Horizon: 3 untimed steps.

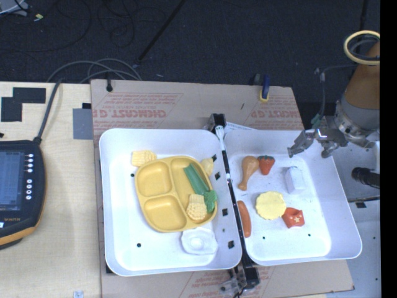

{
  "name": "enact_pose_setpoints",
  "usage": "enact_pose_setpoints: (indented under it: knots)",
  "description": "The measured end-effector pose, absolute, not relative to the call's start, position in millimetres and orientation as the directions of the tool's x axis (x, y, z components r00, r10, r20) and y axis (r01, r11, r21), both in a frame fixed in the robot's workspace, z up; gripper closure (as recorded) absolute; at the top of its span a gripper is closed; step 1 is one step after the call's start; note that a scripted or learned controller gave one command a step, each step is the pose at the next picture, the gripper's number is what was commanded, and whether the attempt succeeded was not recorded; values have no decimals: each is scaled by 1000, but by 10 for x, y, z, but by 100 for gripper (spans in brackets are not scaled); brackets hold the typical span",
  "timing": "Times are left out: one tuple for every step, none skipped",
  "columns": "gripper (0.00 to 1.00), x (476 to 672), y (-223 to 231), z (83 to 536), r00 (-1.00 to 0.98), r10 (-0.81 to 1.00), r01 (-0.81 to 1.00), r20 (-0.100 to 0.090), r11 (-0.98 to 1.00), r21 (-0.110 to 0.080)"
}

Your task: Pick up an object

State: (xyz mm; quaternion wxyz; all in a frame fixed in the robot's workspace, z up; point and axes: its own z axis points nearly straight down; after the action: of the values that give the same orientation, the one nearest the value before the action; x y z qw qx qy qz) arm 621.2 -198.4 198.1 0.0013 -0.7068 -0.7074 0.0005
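The end effector (313, 143) hangs open, holding nothing, over the right bin's (344, 228) upper right rim. In that bin lie a drumstick (248, 169), a pale block (294, 179), a yellow disc (270, 205) and a sausage (244, 218).

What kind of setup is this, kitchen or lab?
Likely a robot lab bench: toy food in two white bins, a teach pendant at left, loose cables behind, gripper above the right bin.
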Motion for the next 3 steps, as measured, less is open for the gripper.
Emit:
enact_pose_setpoints:
  knots:
    - [0,5440,-1976,4240,1,1000,1000,-5,0,14]
    - [0,4992,-1511,5393,-4,1000,1000,-2,4,13]
    - [0,4752,-654,5305,-10,1000,1000,2,10,-3]
